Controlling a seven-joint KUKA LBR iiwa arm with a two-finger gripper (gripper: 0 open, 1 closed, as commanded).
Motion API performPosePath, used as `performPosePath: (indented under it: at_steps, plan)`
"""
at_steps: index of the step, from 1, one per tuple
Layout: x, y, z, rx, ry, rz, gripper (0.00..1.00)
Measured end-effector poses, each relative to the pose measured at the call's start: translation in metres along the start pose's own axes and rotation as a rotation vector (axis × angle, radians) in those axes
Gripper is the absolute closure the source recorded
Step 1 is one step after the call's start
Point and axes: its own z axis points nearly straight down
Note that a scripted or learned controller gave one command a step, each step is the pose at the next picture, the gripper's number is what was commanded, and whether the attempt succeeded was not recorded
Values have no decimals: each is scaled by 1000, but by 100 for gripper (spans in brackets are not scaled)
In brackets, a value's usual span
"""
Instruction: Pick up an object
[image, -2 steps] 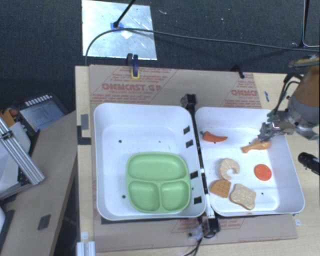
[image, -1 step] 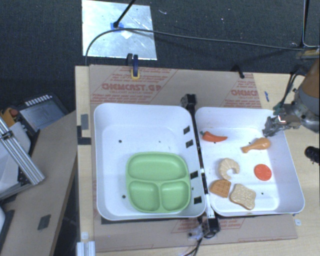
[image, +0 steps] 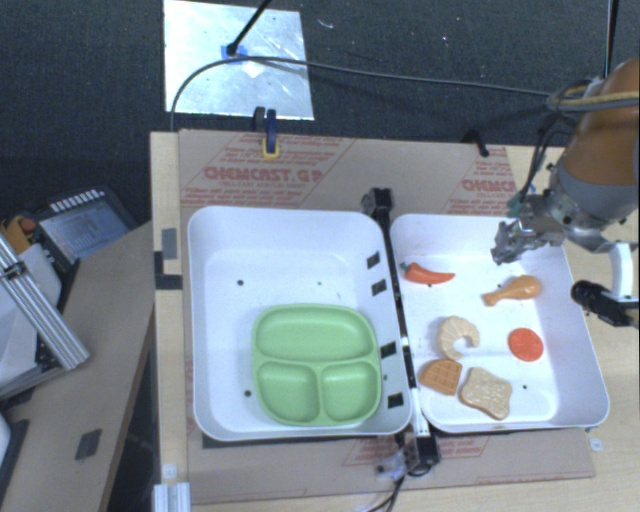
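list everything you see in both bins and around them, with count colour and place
left bin: 1, white, bench left
right bin: 1, white, bench right
tray: 1, green, three compartments, left bin front
chili: 1, red-orange, right bin back left
drumstick: 1, tan, right bin back right
croissant: 1, pale beige, right bin middle
tomato: 1, red, right bin right
cookie: 1, brown, right bin front left
toast: 1, tan, right bin front
clamp: 1, yellow and black, board's back edge
gripper: 1, grey, over right bin's back
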Motion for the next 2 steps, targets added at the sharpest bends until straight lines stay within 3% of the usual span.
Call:
performPosePath:
  at_steps: [2]
  plan:
    - [111,25,1,0,1,-1,100]
